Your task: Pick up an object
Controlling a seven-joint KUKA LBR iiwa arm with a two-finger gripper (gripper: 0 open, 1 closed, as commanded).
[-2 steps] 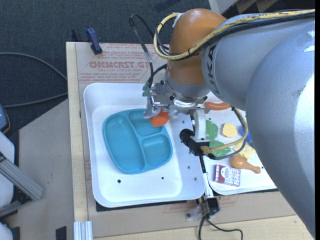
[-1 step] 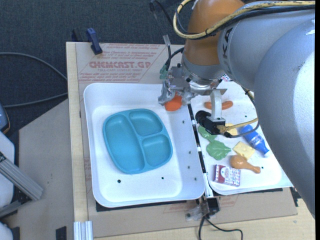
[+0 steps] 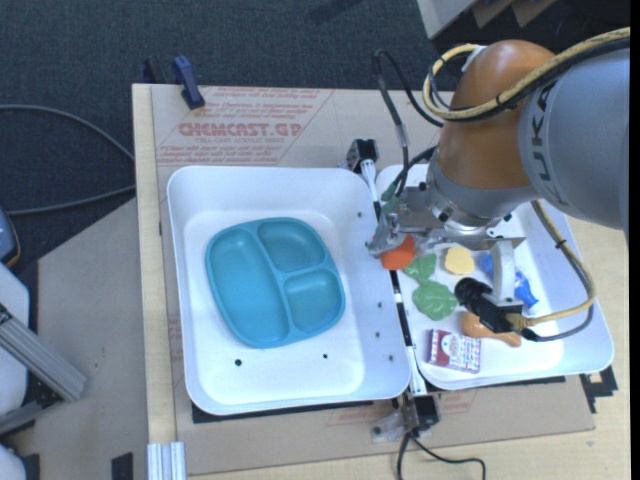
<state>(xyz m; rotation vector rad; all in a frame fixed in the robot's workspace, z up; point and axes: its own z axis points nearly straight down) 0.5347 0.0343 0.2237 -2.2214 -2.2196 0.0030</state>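
Note:
My gripper [image 3: 388, 238] hangs low over the left edge of the right bin [image 3: 585, 353], under the arm's orange band. Right at its tip lies a small orange object [image 3: 398, 257], touching or just under it; the view does not show a grip on it. Beside it lie a green leaf-shaped piece [image 3: 421, 266], a larger green piece [image 3: 434, 299] and a yellow piece [image 3: 458, 260]. The arm hides the back part of this bin.
A blue divided plate [image 3: 274, 280] lies in the left bin [image 3: 190, 198]. In the right bin, a red and white packet [image 3: 453, 350] sits near the front, an orange-brown item [image 3: 492, 329] beside it, and a blue item [image 3: 521, 289] further right.

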